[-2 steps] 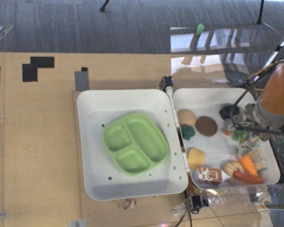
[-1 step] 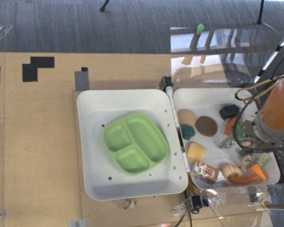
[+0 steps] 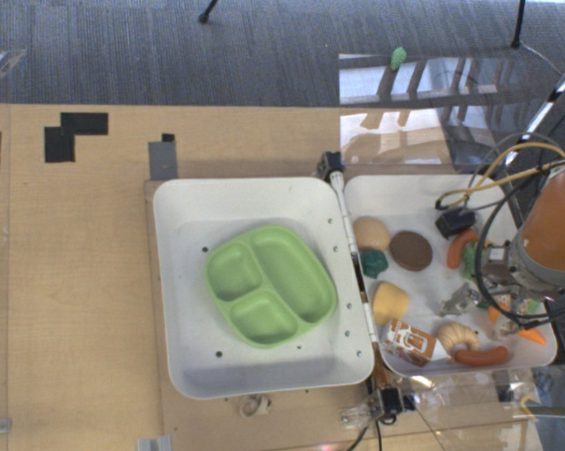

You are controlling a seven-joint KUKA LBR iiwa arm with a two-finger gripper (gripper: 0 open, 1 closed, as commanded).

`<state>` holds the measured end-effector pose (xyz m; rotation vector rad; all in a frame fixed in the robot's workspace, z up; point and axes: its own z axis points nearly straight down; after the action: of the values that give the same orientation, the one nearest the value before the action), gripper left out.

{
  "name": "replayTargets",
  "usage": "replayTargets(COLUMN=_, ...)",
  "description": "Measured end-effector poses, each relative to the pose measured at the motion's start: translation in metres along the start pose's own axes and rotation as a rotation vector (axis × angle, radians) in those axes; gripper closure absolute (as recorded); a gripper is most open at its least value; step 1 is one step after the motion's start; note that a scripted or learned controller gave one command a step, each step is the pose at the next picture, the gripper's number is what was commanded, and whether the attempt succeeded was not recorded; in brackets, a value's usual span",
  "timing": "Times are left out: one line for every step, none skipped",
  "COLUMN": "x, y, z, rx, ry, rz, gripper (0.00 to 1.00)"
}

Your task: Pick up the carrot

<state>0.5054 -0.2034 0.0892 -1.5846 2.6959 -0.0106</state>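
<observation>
Camera view looks down on two white bins side by side. Left bin (image 3: 182, 271) holds a green divided plate (image 3: 269, 284) near its middle, with bare floor around it on every side. Right bin (image 3: 421, 193) is crowded: a tan bun (image 3: 371, 233), a dark green piece (image 3: 373, 261), a brown round patty (image 3: 412, 250), a yellow wedge (image 3: 391, 302), a small brown-and-white carton (image 3: 411, 343), a croissant (image 3: 456, 335) and a sausage (image 3: 482, 356) along the near edge. The carrot (image 3: 524, 331) lies close to the right wall, orange, partly hidden under the arm (image 3: 552, 227). The gripper (image 3: 510, 299) hangs just above the carrot; whether it is wide, narrow or holding anything cannot be told. An orange-red piece (image 3: 459, 248) lies near the black cable end. Open floor in this bin is mostly at its far side.
</observation>
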Motion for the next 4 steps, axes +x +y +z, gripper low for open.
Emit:
replayTargets(x=-0.003, y=-0.004, z=-0.014, rx=0.014, ry=-0.005, rz=0.001, gripper=1.0)
replayTargets(x=-0.005, y=-0.003, z=-0.014, rx=0.011, ry=-0.008, rz=0.0, gripper=0.0)
replayTargets(x=-0.016, y=-0.009, z=0.0, rx=-0.014, ry=-0.009, rz=-0.209, gripper=0.0)
replayTargets(x=-0.016, y=-0.015, z=-0.014, rx=0.004, ry=-0.009, rz=-0.206, gripper=1.0)
